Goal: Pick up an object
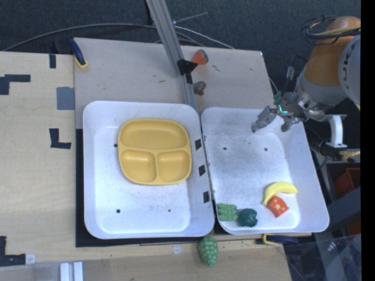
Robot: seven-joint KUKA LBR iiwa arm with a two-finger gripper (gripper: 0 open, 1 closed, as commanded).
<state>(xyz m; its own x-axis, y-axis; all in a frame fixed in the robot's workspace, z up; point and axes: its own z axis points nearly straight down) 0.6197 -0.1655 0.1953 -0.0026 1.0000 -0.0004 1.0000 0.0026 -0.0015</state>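
Note:
In the right bin (246, 157), near its front right corner, lie a yellow banana (280, 189) and a small red block (278, 206) touching it. Two green pieces sit at the front edge: a light green one (227, 211) and a darker one (248, 217). My gripper (274, 120) hangs over the bin's back right part, well away from these objects. Its two fingers are spread apart with nothing between them.
The left bin (99, 180) holds a yellow divided plate (155, 151). A green bumpy toy (207, 250) lies on the bench in front of the bins. A small red-orange item (200, 56) and a brownish one (199, 88) rest behind the bins beside a slanted metal rail (167, 28).

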